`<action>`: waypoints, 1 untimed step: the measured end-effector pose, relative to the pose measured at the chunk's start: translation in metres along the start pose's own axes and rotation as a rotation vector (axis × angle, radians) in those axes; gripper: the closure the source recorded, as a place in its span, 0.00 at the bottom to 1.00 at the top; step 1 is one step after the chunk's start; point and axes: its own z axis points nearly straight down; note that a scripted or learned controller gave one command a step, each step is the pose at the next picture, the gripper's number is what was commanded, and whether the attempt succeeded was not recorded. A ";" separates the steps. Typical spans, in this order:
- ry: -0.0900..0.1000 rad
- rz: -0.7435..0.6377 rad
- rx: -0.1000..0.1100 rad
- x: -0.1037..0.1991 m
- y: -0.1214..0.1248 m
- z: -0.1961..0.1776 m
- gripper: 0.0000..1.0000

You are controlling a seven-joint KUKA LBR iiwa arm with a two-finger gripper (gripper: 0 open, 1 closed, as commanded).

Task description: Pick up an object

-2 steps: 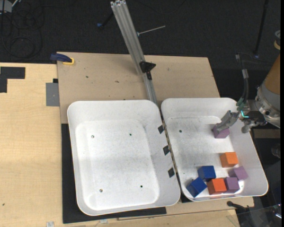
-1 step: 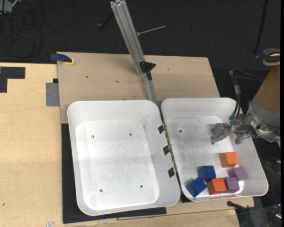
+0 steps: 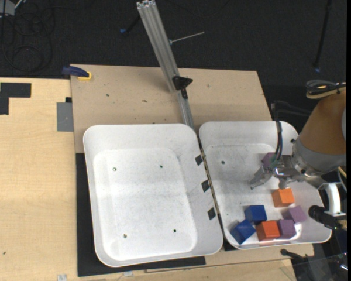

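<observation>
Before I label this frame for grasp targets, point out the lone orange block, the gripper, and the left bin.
lone orange block (image 3: 284, 197), camera view, its top face.
gripper (image 3: 262, 179), camera view, between its fingertips.
left bin (image 3: 141, 201), camera view, its bare floor.

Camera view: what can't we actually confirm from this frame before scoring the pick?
- Gripper finger state: small and blurred, over the right bin; nothing readable between the tips.
- Arm: cut off by the right edge.
- Block cluster: the purple block and the second orange block press together at the bin's near rim, so whether they stack or sit side by side is unclear.
- Orange block: the side nearest the wrist is partly hidden.
</observation>
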 end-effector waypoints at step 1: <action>-0.002 0.001 -0.007 0.001 0.000 0.053 0.00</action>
